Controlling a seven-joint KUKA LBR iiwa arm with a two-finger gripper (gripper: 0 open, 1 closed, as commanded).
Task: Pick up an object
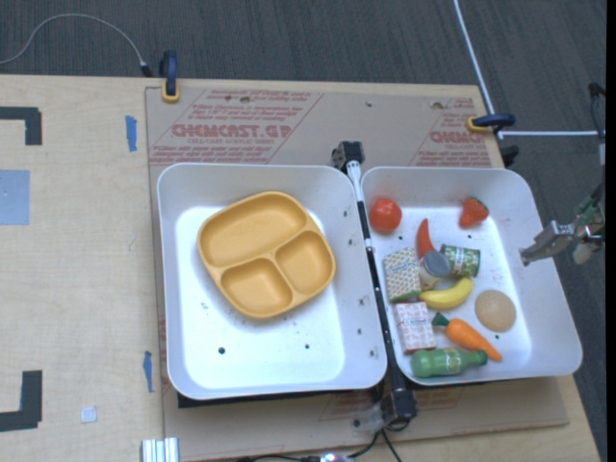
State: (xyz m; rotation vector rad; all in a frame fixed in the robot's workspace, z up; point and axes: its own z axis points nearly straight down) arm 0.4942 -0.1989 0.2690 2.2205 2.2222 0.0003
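We see the metal two-finger gripper (553, 243) at the right rim of the right shallow white bin (549, 301), and whether it is wide or narrow we cannot tell; nothing sits in it. Every candidate for picking lies to its left inside that bin.

We count one of each:
- a red tomato (385, 215), up and far left of the gripper
- a red strawberry (474, 212), up and just left, the nearest piece
- a slim red chilli pepper (423, 237)
- a green-labelled tin can (452, 261) lying on its side
- a yellow banana (448, 295) touching the can
- a beige round bun (495, 310), below and left
- an orange carrot (470, 338)
- a green bottle (446, 361) lying flat
- two flat printed packets: a pale patterned packet (401, 274) and a pink-and-white packet (415, 326)

Further left sits the second white bin (183, 287), holding one yellow three-compartment plastic plate (267, 253).

The risk, as we judge it, is the crowding: can, banana, chilli and packets touch, so a descent there could wedge on two items or shove them aside. Rounded toys may squirt out of a closing grip, and flat packets offer little to pinch. Starting at the rim, the gripper could also clip the bin wall.
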